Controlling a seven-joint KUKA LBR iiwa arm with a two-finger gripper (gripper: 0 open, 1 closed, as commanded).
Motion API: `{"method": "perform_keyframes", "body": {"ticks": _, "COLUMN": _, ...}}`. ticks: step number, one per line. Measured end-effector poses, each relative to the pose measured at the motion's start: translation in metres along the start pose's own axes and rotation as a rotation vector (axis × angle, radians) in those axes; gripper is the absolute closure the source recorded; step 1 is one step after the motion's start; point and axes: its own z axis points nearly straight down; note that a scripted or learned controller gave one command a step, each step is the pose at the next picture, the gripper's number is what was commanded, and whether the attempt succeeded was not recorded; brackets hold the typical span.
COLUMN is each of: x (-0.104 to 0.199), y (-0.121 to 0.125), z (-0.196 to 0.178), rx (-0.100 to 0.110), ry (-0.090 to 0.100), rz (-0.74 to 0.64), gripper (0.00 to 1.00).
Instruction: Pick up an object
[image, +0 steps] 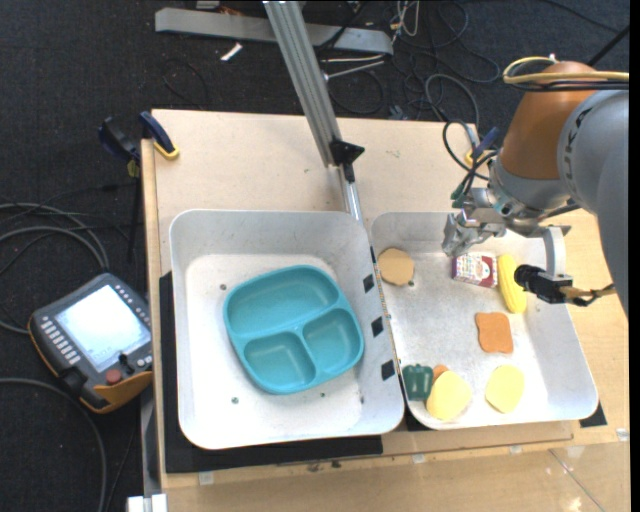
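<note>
Carton (474, 268) lies upper right of frame; gripper (462, 238) hovers beside it, jaw state unclear; next, descend and close.

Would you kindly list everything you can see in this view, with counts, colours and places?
Bins: 2, white, side by side on the bench.
Divided tray: 1, teal, left bin.
Round biscuit-like piece: 1, tan, right bin, top left.
Small carton: 1, red and white, right bin, below the gripper.
Banana: 1, yellow, beside the carton.
Toast-like slice: 1, orange, right bin middle.
Yellow lumps: 2, right bin front.
Green piece: 1, front left corner.
Pendant: 1, grey and orange, floor left.
Gripper: 1, grey, above the carton.
</note>
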Motion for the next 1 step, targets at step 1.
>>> {"method": "perform_keyframes", "body": {"ticks": 1, "x": -0.0020, "y": -0.0032, "z": -0.0631, "rx": -0.003, "ry": -0.002, "rz": 0.000, "gripper": 1.00}}
